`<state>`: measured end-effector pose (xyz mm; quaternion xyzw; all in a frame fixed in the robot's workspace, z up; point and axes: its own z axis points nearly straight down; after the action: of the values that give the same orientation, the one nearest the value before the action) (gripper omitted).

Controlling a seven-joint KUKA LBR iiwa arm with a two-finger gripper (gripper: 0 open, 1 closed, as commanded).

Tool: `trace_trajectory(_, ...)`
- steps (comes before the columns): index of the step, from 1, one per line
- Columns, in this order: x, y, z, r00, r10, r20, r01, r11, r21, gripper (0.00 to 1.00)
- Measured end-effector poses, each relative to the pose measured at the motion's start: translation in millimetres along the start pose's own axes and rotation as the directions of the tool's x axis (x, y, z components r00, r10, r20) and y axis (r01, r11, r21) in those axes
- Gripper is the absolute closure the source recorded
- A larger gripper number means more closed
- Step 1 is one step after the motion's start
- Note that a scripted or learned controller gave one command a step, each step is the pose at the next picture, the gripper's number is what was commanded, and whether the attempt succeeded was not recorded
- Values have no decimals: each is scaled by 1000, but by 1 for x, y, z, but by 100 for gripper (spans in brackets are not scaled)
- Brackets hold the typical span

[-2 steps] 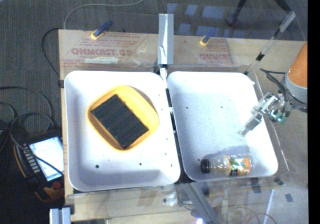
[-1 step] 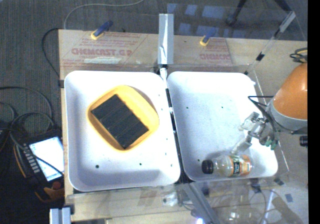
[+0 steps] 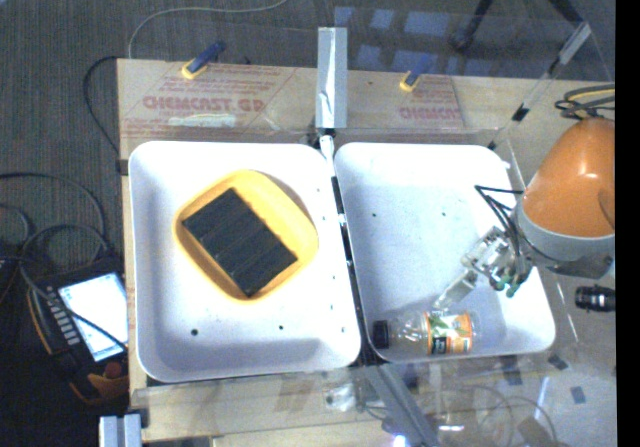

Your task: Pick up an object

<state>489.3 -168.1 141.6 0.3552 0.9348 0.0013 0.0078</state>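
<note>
A clear plastic bottle (image 3: pixel 425 331) with an orange label and a dark cap lies on its side at the front edge of the right bin (image 3: pixel 410 205). A yellow dish with a black ridged pad (image 3: pixel 243 233) rests in the left bin (image 3: pixel 160 325). My gripper (image 3: pixel 478 270) hangs low over the right bin's right side, just above and right of the bottle, apart from it. Nothing shows between its fingers.
The arm's orange band (image 3: pixel 572 185) and grey wrist loom over the right bin's right rim. A metal divider post (image 3: pixel 328 85) stands behind the seam between the bins. Cables and a tablet (image 3: pixel 90 310) lie left of the bench.
</note>
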Motion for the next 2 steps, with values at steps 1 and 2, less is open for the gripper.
trace_trajectory(1,1,2,-7,1000,-3,-6,3,1000,0,100)
trace_trajectory(2,-52,19,16,990,-143,-13,143,990,7,100)
